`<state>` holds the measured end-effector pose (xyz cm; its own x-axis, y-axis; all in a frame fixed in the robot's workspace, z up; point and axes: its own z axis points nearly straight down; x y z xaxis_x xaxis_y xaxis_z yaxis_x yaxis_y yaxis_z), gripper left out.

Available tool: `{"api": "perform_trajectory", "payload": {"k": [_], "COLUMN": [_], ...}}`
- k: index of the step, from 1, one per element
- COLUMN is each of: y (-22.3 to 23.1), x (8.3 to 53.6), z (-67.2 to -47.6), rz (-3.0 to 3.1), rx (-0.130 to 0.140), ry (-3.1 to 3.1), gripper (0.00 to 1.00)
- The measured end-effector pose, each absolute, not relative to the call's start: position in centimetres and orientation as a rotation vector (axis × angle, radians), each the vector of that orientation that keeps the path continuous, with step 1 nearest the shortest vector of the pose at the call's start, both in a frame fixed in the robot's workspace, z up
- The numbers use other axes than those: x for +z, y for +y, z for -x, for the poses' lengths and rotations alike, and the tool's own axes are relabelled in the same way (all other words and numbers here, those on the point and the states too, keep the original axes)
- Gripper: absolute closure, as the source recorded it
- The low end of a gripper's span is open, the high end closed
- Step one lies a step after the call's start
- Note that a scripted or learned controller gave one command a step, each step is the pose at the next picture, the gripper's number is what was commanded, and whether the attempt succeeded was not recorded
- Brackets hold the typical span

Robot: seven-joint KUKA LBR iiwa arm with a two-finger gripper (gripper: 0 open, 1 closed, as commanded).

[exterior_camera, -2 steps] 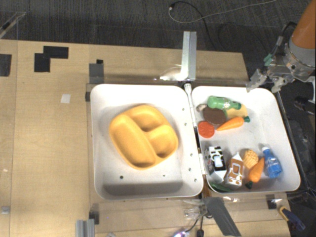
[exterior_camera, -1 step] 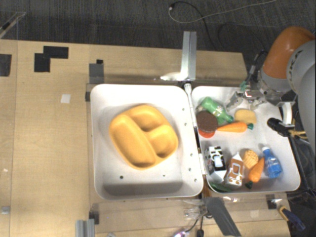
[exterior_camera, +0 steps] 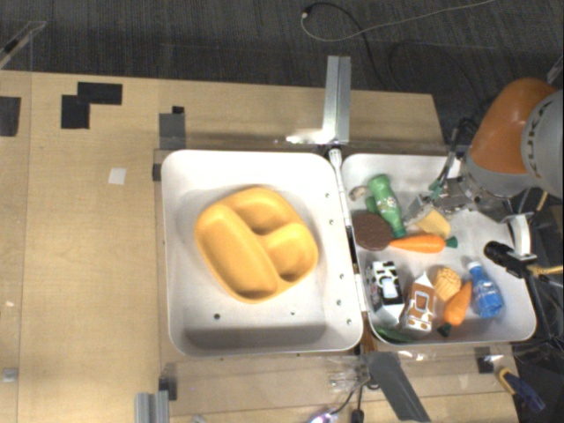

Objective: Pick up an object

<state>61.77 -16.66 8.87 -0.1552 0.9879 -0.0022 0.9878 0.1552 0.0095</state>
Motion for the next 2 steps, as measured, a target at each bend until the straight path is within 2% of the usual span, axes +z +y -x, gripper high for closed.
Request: {"api": "perform_trajectory", "payload": {"k": [1,2], "y": [-16.3,-11.2], "x": [14.1,11.7], "z": [-67.1,-67.1], "rz": [-2.348,-1.892], "rx": [0.007,0.008], "ry": [2.078,2.500], "gripper": [0.00,0.00]}}
